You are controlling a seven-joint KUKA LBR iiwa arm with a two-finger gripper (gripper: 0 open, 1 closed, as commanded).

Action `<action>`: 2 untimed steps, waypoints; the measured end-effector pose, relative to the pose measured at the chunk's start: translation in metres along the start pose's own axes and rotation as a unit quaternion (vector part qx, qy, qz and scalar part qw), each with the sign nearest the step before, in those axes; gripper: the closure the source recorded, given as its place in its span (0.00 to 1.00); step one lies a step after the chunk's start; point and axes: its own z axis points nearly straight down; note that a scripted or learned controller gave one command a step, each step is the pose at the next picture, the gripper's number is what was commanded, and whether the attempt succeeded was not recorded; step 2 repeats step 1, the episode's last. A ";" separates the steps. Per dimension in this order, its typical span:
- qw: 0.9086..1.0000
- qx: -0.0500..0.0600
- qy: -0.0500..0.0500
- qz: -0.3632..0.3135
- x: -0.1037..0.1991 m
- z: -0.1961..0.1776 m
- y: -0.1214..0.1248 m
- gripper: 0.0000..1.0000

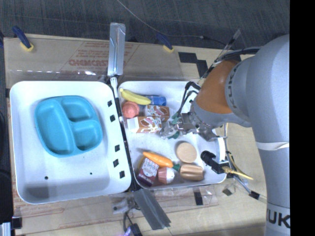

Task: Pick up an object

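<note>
The right bin holds several toy foods. A yellow banana lies at the back beside a blue item, with a red-pink ball just below. A brown snack box sits mid-bin. A round tan cookie, an orange carrot, a hot dog bun and a dark red packet lie toward the front. My gripper hangs low over the bin's middle, just right of the snack box and above the cookie. The wrist hides its fingertips.
The left bin holds a blue divided plate. A metal divider bar stands between the bins at the back. The grey arm with its orange band covers the right bin's right side. Cables trail by the bin's front right corner.
</note>
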 end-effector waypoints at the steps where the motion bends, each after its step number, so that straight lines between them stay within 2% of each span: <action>1: 0.997 -0.005 0.001 0.079 0.084 -0.169 0.006 1.00; 2: 0.997 -0.005 0.001 0.079 0.084 -0.169 0.006 1.00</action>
